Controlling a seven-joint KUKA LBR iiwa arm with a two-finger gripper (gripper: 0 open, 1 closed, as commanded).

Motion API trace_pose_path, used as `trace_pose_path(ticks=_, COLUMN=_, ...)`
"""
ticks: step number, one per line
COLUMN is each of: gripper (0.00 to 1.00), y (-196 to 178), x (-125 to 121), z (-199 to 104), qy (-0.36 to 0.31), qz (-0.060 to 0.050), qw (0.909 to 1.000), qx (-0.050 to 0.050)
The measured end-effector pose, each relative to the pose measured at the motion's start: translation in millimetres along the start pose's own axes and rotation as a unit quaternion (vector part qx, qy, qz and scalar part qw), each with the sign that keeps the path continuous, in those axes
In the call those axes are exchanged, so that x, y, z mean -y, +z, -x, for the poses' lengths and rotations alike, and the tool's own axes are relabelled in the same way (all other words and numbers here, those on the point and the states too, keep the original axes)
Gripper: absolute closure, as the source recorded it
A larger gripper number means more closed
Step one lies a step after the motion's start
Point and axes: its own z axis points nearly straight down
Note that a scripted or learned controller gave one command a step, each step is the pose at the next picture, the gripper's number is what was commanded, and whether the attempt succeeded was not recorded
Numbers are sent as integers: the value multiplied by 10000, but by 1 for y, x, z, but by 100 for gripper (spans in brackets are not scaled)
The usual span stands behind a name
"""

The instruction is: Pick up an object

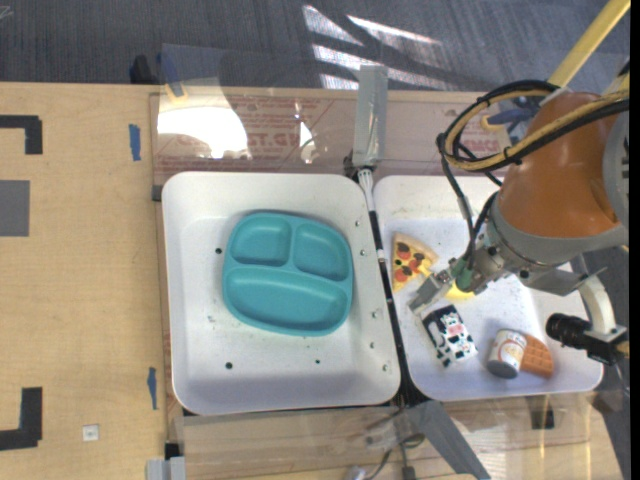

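Camera view: gripper (440,290), jaw state indiscernible, poised just beside light, rigid pizza slice (411,261); thin edges are best pinched.

my view: pale wooden surface (70,268) with black markings (22,133) and blue tape strips (134,140); dark grey carpeted floor (250,8) beyond, streaked by bright light patches (370,38).

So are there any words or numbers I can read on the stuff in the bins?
None can be read.
Small can: its label is too blurred to read.
Black-and-white carton: a cow-spot pattern, no legible words.
Board behind the bins: faint reddish print, too blurred to read.
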Motion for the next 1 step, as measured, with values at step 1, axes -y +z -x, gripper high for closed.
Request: trace_pose_path(ticks=1, gripper=0, y=41, x=18, z=20, qy=-357, qz=-13, qw=9994, qx=-4)
